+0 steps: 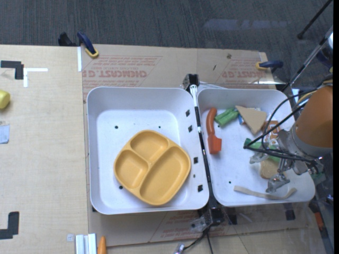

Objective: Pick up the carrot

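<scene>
A: Where is the carrot (pixel 212 132)?

B: It lies in the right bin (pixel 228 192), hard against that bin's left wall, just beside the divide between the two bins. It runs lengthwise along the wall, its thin end toward the far side of the bench (pixel 42 142) and its thick end toward the near side. Nothing touches it.

A: And the gripper (pixel 276 183)?

B: It hangs over the right half of the same bin, well apart from the carrot. The arm (pixel 317 118) comes in from the right, its orange band showing above the wrist. The fingers point down toward the bin floor, close to a pale flat strip (pixel 264 193) that lies along the near wall. They are small and tangled with cables, so whether they are apart or together cannot be told, and nothing can be seen between them.

A: What else lies in that bin?

B: A green piece (pixel 226 116) sits just right of the carrot's thin end, a tan wedge (pixel 252 118) lies beside that, and a tan lump (pixel 269 168) rests under the wrist.

A: And the left bin (pixel 100 157)?

B: It holds a yellow divided plate (pixel 152 166), three compartments, set at a slant near the middle.

A: Anything off the bins?

B: A yellow object (pixel 3 99) sits at the far left edge of the bench, and blue clamps (pixel 87 44) grip the cardboard sheet (pixel 153 67) under the bins.
</scene>
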Controlling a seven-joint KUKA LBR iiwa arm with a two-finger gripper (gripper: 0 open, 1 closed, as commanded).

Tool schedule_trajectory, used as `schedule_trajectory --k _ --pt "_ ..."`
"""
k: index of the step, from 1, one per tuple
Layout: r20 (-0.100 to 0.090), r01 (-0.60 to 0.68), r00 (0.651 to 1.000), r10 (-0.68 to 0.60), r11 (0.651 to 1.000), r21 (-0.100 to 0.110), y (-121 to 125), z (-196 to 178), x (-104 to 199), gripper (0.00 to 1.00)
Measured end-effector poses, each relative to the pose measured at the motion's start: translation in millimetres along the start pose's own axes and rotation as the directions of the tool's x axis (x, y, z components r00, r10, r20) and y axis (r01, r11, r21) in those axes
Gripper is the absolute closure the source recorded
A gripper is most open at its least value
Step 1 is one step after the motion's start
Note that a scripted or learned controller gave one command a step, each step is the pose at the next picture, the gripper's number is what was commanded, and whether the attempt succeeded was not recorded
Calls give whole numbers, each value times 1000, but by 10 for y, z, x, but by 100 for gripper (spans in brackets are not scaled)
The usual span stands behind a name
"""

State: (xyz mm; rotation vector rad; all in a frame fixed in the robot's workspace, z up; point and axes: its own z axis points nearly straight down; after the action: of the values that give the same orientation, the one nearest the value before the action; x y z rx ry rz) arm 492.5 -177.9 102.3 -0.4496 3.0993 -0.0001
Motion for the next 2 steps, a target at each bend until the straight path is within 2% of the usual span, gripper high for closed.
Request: schedule_trajectory --k 1,2 --pt "-8 30 1000 -30 1000 -4 647 81 -117 0" --pt "-2 200 980 -200 980 -1 62 -332 -495 0"
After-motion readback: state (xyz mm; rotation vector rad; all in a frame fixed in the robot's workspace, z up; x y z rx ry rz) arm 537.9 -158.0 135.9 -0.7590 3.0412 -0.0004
